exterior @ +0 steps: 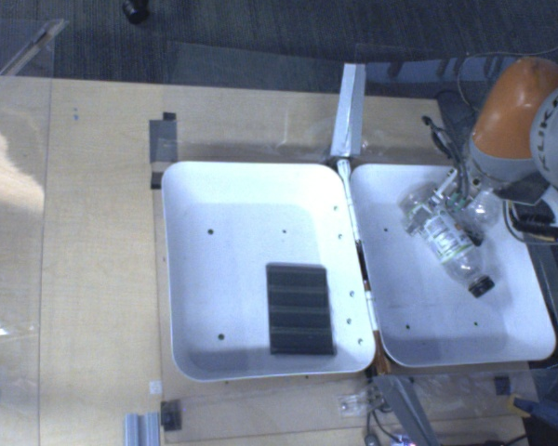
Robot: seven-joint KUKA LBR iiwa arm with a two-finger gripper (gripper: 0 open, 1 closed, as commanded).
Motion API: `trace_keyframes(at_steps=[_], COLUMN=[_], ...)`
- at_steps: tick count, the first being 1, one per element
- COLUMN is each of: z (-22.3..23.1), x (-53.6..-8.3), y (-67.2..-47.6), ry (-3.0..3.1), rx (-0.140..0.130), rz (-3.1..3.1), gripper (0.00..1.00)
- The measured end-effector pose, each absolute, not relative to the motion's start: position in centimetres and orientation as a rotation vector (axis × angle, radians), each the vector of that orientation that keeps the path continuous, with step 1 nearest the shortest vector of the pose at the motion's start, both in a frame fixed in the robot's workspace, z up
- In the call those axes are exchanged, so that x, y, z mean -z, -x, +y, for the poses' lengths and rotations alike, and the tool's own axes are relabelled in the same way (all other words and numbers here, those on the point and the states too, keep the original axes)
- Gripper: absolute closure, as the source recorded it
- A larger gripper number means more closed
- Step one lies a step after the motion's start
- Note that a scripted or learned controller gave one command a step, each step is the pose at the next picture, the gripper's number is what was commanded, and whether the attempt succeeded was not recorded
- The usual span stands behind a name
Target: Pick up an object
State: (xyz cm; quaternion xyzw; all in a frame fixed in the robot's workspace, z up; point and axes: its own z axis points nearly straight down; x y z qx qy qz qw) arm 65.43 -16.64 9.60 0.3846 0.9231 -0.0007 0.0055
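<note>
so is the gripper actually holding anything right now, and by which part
Cannot be told. The gripper is down over the clear plastic bottle in the right bin, at its upper end, but a grasp isn't visible.

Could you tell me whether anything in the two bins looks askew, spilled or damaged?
Nothing looks spilled or damaged. The clear plastic bottle lies tipped on its side, slanted, in the right bin, under the arm. The black ridged block lies flat and square in the left bin.

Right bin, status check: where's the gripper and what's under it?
Gripper low over right bin, at clear plastic bottle. Grasp unconfirmed. Black ridged block lies in left bin, untouched.
</note>
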Motion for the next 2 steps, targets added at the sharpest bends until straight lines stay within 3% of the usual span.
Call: trace_keyframes(at_steps=[1,2], z=[-16.6,-10.6], x=[-10.8,-18.5], y=[-65.6,-66.1], ry=[-1.201,-1.222], rx=[0.000,-0.006], rz=[2.888,2.886], gripper=[1.00,1.00])
